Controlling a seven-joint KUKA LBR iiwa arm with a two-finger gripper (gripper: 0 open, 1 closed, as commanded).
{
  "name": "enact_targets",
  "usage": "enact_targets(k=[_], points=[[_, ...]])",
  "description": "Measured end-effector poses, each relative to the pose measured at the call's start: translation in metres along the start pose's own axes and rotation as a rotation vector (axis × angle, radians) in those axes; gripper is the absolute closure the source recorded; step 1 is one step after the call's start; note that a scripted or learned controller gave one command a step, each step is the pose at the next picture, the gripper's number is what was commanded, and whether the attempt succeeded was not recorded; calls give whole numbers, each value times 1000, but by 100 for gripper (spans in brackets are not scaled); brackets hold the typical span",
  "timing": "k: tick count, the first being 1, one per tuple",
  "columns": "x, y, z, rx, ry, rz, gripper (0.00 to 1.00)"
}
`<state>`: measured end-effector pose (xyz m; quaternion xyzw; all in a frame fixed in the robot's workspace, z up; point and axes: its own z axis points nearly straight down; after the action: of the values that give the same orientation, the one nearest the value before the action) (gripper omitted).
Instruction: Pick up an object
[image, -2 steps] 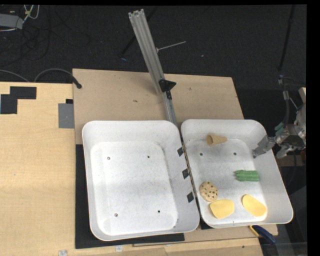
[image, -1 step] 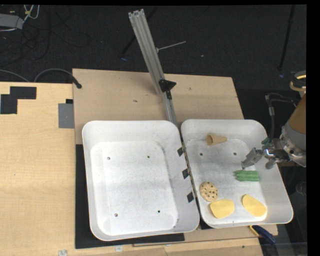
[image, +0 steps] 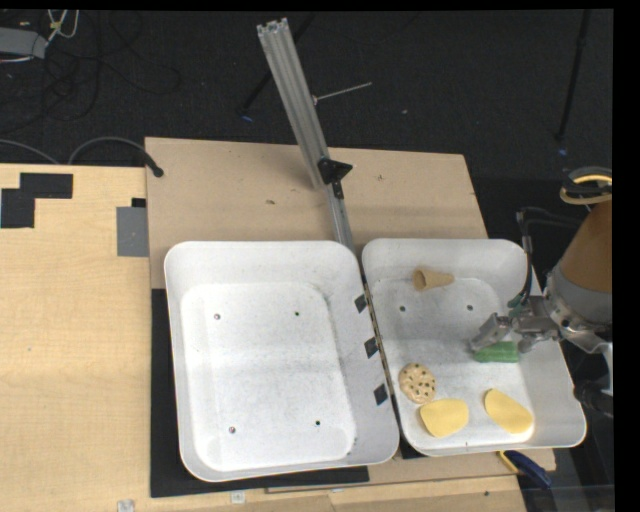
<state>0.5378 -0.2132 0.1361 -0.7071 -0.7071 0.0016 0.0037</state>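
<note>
The right bin (image: 545, 425) holds several small objects. A green block (image: 495, 352) lies on its floor right of centre. My gripper (image: 503, 337) hangs low just above that block, reaching in from the right, and it is open with its tips on either side of the block's upper edge. The block rests on the bin floor and is not lifted. Also in this bin are a tan cone-shaped piece (image: 432, 279) at the back, a speckled cookie (image: 417, 381) near the divider, and two yellow flat pieces (image: 443, 417) (image: 508, 411) at the front.
The left bin (image: 190, 300) stands next to the right one, with black clips along their shared edge. A grey metal rail (image: 300, 110) slants in from the back toward the bins. The arm's orange-banded wrist (image: 590, 250) stands over the right bin's right rim.
</note>
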Motion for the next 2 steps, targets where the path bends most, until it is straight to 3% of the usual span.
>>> enact_targets(k=[1,2], points=[[-2,1,-13,-4,-2,5,100],[-4,0,-55,-10,-4,2,100]])
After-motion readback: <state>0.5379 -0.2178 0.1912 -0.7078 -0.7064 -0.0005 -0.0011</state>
